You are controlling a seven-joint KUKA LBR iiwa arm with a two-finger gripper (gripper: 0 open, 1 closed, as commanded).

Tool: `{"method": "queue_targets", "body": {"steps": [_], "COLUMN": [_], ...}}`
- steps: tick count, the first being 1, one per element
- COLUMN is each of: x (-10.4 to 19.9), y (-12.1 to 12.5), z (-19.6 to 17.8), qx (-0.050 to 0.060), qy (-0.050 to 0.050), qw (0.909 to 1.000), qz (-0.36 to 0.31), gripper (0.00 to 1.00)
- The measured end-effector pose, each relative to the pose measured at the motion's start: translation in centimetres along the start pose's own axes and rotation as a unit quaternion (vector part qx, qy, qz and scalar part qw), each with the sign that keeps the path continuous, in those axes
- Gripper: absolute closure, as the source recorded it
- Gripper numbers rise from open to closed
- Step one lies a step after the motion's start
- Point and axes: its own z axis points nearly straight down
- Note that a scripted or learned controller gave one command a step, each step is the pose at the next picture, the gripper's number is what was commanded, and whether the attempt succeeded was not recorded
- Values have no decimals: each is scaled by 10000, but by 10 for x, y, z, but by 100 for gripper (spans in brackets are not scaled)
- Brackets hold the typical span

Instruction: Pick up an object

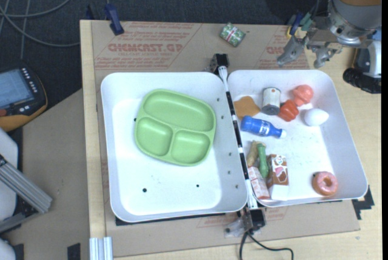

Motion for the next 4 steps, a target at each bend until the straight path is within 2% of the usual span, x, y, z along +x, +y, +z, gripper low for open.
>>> {"method": "queue_targets", "body": {"steps": [1, 2, 3, 4], "x": [-43, -50, -50, -110], "y": [-14, -20, -21, 15], "z": [92, 166, 155, 132], "qx": [9, -73, -46, -13], "qy": [-3, -19, -14, -12], "qw": [10000, 10000, 10000, 10000], "qz": [7, 3, 1, 4], "gripper": [0, 0, 100, 100]}}
